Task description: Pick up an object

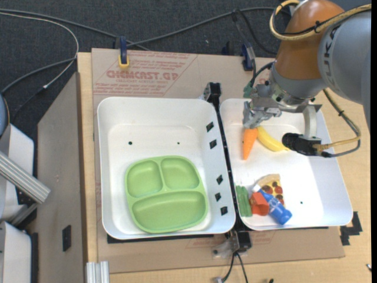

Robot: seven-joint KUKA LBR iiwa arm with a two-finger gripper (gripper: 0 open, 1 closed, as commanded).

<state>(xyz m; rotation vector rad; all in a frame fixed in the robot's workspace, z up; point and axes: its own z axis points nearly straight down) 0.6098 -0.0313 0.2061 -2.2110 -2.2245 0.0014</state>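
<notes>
- While the arm reaches in from the right, its hand (254,118) hangs low at the right bin's (330,184) far left corner, right above the carrot's (249,142) top end; whether it's clenched or released, I cannot tell.
- Banana (271,140) lies just beside the carrot.
- Pizza slice (271,185), red block (260,203), blue bottle (277,209) and green piece (244,200) crowd the near edge.
- Green divided plate (166,193) sits in the left bin (112,158).
</notes>
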